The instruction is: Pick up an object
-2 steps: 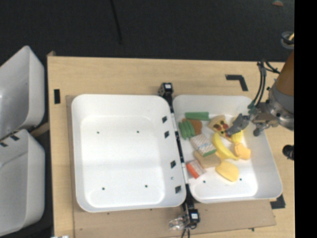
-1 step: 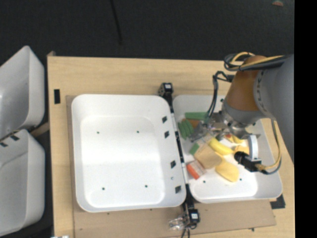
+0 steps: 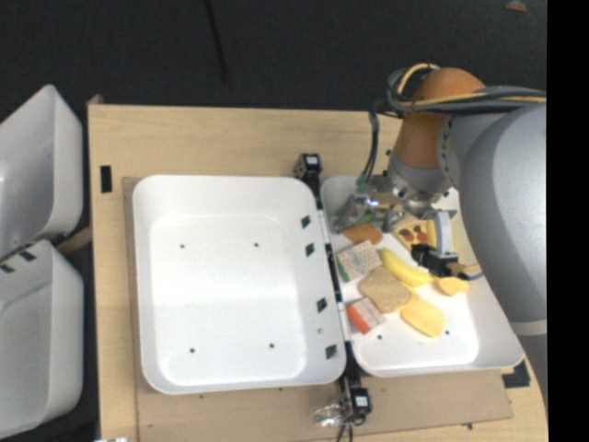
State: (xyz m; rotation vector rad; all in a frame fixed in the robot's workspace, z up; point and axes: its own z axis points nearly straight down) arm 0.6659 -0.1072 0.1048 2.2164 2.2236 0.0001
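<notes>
My gripper point(image 3: 361, 208) hangs low over the far left corner of the right bin point(image 3: 460, 353). Just below it lies a brown oval piece point(image 3: 362, 233). Toward the front of it are a pale checked card point(image 3: 357, 261), a yellow banana point(image 3: 405, 267), a tan bread slice point(image 3: 385, 290), a yellow wedge point(image 3: 423, 319), a small red-orange box point(image 3: 364, 316) and an orange piece point(image 3: 451, 285). Nothing can be seen held in the gripper.
The left bin point(image 3: 147, 247) stands beside the right one, and a black-clipped divider point(image 3: 324, 265) runs between them. The grey arm point(image 3: 502, 201) covers the right bin's far right side. Small red and yellow bits point(image 3: 419, 236) lie under the wrist.
</notes>
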